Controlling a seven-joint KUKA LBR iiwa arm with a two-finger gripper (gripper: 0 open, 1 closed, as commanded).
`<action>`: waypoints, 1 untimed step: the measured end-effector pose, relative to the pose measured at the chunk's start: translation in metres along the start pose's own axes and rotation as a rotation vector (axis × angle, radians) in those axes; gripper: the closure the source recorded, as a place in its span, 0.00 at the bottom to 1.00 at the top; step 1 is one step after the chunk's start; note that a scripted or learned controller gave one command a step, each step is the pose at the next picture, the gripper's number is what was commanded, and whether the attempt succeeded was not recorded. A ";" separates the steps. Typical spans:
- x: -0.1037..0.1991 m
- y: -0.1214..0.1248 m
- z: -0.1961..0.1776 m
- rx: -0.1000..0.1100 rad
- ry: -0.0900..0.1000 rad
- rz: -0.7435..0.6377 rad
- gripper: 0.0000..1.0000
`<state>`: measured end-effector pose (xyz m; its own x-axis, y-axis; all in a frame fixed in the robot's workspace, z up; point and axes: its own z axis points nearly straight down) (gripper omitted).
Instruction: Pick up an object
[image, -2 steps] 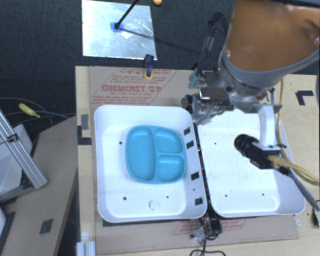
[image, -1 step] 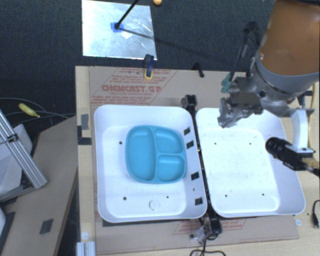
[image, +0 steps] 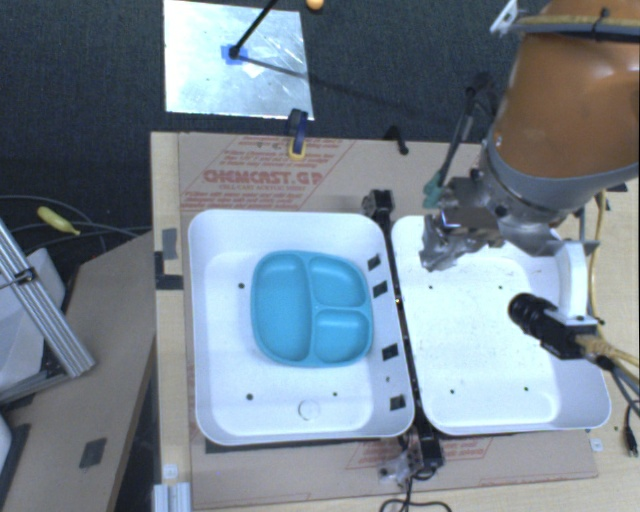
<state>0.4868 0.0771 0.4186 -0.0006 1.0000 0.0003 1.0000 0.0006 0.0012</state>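
A blue divided plate (image: 308, 306) lies flat in the middle of the left white bin (image: 215, 330). Its three compartments hold nothing. My gripper (image: 438, 256) hangs over the far left corner of the right white bin (image: 500, 405), well to the right of the plate and apart from it. The bulky orange and grey wrist above hides part of that bin's far side. Nothing shows in the gripper's grasp.
A small pale round mark (image: 308, 408) sits near the left bin's front wall. Black clips (image: 380, 290) line the ridge between the bins. Both bins rest on cardboard (image: 260, 175). A silver sheet (image: 235, 60) lies behind, and a metal frame (image: 40, 320) stands at the left.
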 end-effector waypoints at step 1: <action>0.060 0.000 -0.026 -0.004 0.002 -0.009 1.00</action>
<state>0.4865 0.1370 0.4445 -0.0093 1.0000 0.0027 0.9999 0.0092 0.0048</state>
